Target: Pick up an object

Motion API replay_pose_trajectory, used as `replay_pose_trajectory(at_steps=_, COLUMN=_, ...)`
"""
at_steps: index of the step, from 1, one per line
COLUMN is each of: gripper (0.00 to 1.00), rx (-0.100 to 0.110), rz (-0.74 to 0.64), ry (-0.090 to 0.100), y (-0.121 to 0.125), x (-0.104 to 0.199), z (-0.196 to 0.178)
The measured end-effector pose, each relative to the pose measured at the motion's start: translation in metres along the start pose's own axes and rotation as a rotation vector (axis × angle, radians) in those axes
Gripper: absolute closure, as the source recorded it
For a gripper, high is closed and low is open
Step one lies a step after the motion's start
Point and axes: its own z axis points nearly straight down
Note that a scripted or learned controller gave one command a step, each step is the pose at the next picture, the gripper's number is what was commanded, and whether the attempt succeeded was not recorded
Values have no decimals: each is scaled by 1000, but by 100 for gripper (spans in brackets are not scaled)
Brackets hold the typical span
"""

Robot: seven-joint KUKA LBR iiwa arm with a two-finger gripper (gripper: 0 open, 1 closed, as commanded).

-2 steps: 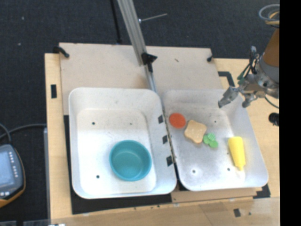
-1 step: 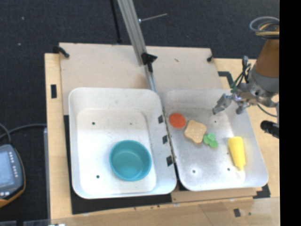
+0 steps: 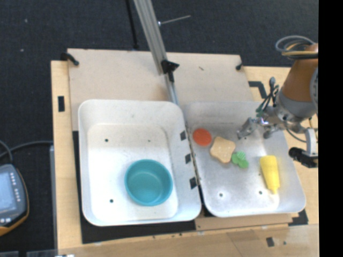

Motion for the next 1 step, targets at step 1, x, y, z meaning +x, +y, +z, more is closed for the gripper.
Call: replay_pose_trajectory(at_steps=1, gripper=100, rx=-9, rz=0, ry=-2, y=2, x=-1, z=-16)
